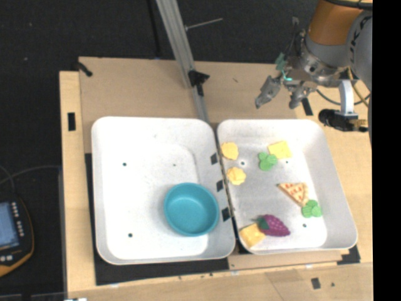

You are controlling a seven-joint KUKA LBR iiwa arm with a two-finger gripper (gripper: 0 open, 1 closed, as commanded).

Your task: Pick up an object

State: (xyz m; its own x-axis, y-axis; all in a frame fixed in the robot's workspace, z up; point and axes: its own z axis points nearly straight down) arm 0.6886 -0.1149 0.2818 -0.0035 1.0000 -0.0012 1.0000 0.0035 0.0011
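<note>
Tan bench [144, 86] bears white bins [113, 143]; black floor [37, 24].

Grey arm [357, 36], orange band [335, 17], metallic pincer [282, 96], black cables, teal marking

The arm [338, 17] gets chopped off by the top edge, so you only see it from the orange band down. The tool [282, 93] is small and kinda dark against the table [138, 86], can't really make out what its tips are doing. A handheld screen [12, 231] is cut by the left edge. The purple thing [274, 225] covers part of the yellow block [252, 235] beside it. The table's bottom runs out of frame too.
</note>
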